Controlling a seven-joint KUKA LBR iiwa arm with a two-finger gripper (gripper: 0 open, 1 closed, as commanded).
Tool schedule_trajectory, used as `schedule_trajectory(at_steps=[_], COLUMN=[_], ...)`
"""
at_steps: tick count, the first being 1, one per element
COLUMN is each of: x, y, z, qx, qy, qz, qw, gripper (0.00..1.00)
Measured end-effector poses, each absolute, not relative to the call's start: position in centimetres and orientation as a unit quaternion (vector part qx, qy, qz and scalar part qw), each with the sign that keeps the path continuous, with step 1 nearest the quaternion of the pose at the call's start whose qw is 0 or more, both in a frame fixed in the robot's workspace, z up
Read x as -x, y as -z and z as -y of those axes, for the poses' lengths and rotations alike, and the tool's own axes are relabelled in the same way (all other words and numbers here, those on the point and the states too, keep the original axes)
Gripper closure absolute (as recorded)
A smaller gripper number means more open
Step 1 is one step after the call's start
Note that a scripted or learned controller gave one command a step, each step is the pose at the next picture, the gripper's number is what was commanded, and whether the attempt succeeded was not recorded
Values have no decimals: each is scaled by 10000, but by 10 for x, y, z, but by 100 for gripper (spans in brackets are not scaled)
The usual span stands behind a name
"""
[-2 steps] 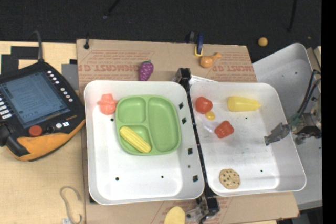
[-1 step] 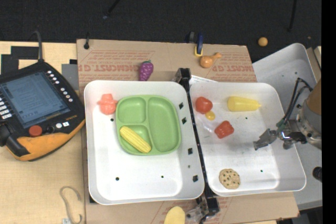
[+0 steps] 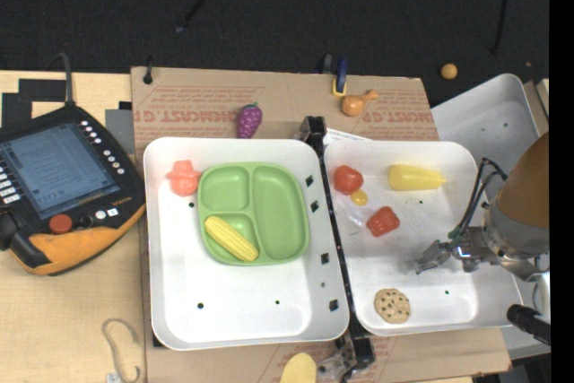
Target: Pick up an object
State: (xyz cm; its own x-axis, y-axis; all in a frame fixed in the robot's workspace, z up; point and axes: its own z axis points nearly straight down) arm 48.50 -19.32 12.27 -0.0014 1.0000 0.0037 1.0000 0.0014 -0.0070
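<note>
My gripper (image 3: 430, 257) hangs low over the right bin (image 3: 453, 305), near its right side, open with nothing between its fingers. A round cookie (image 3: 392, 305) lies below and left of it, near the bin's front edge. Up and to the left of the gripper lies a red pepper (image 3: 383, 221). Farther back in this bin are a red tomato (image 3: 348, 179), a small yellow piece (image 3: 359, 197) and a long yellow toy (image 3: 415, 178). The gripper touches none of them.
The left bin (image 3: 233, 305) holds a green divided plate (image 3: 269, 211) with a corn cob (image 3: 230, 238) on it, and a pink toy (image 3: 183, 178). Purple grapes (image 3: 249, 119) and an orange gourd (image 3: 356, 103) lie behind the bins. A control pendant (image 3: 63, 179) sits far left.
</note>
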Motion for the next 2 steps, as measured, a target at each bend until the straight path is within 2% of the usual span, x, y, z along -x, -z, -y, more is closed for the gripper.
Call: schedule_trajectory(at_steps=[1, 2], x=[-485, -486], y=[-86, -99], z=[191, 193], qx=[7066, 7084], qy=[-3, 6], qz=[7076, 7058], qw=[14, 1], gripper=[0, 100])
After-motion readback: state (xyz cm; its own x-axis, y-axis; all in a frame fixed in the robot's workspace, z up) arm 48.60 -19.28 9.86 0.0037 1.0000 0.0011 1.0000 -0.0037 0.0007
